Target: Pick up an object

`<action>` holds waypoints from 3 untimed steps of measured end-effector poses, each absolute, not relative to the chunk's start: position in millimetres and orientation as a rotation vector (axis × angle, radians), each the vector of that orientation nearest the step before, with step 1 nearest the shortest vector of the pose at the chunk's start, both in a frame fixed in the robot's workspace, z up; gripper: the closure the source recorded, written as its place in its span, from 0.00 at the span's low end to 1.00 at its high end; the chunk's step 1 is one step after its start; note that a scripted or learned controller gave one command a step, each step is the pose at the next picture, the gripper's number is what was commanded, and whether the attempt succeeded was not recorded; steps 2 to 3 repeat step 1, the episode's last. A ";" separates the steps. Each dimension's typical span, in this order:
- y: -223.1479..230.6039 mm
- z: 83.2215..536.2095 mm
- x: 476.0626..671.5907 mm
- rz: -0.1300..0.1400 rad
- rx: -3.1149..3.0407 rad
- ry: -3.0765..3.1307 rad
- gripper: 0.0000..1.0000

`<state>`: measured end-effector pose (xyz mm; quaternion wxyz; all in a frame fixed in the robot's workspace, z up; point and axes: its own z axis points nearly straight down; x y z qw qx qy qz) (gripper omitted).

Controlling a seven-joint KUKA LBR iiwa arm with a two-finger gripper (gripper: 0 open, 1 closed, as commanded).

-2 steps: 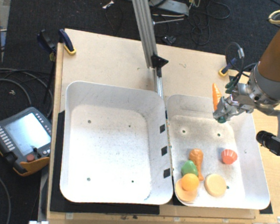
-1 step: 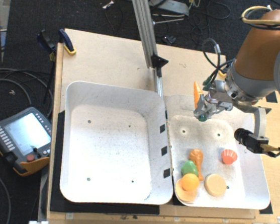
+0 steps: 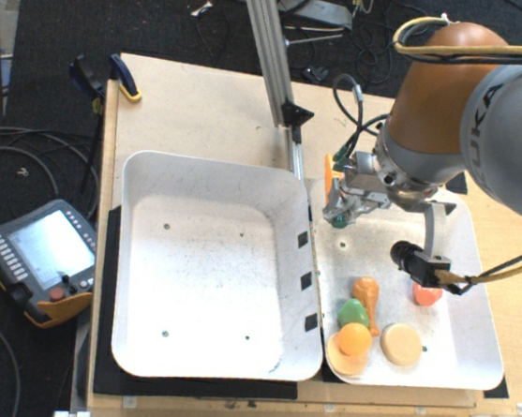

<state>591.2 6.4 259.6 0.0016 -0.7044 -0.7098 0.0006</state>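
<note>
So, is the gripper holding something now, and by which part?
Cannot be told. The gripper hangs over the right bin near its upper left corner, apart from the toys lying near the front rim.

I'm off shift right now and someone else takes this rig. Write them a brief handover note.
Gripper: low over the right bin's far-left corner, something green at its tip; whether it is gripped, cannot tell.
Objects, all in the right bin's near part: orange ball, green piece, orange carrot-like piece, tan disc, red piece.
Left bin: nothing placed there.
Done: no confirmed pick.
Left: grasp and lift one object.
</note>
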 end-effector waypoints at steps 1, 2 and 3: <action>61.2 239.4 601.1 0.002 -2.211 -2.228 1.00; 61.2 239.4 601.1 0.002 -2.211 -2.228 1.00; 61.2 239.4 601.1 0.002 -2.211 -2.228 1.00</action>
